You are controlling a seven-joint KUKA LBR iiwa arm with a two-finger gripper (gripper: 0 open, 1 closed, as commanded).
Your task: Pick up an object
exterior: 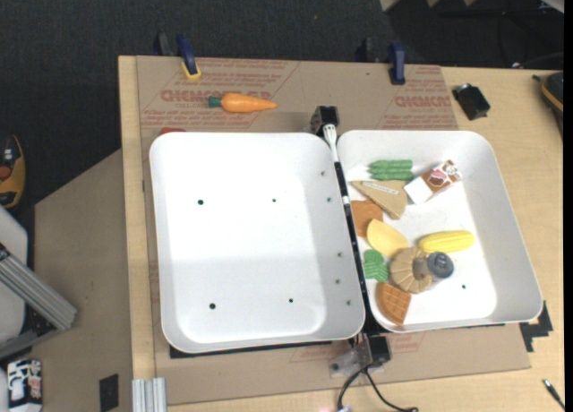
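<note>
Plastic toy foods lie crowded in the right bin [501,222], most of them against its left wall: a yellow corn [446,242], a green piece [390,168] and a tan wedge [380,193]. Because they touch and overlap, I think a grasp can slip, take two, or hit the wall

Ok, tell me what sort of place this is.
Probably a robotics lab test bench, not a kitchen: two white bins sit on a clamped cardboard sheet, the right bin holds toy food like the plastic corn, and cables trail off the front.
</note>
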